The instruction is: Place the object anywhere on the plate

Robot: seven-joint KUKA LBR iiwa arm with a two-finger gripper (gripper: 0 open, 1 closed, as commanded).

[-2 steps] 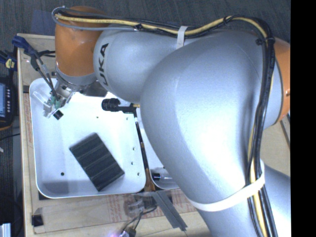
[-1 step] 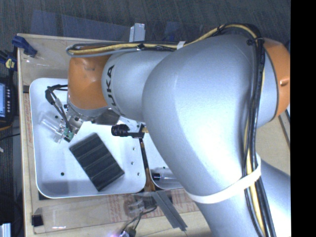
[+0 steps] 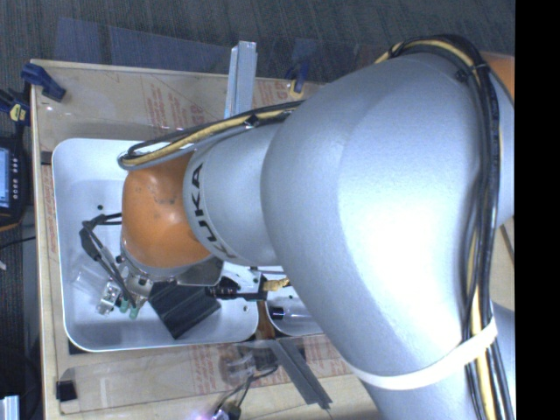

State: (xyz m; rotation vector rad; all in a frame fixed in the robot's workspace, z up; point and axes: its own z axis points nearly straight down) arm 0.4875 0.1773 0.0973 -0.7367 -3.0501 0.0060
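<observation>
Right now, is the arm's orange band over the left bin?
Yes, the orange band sits above the left white bin, with the gripper low inside it.

A white bin sat at the left on a wooden bench, its left wall and near corner in view. A blue clamp gripped the bench's far left corner. A grey metal post stood at the far edge, with a second blue clamp just right of it. A dark device with a lit screen lay off the bench's left edge. Grey carpet covered the floor beyond. Near the front edge, a grey metal bracket lay aslant
</observation>
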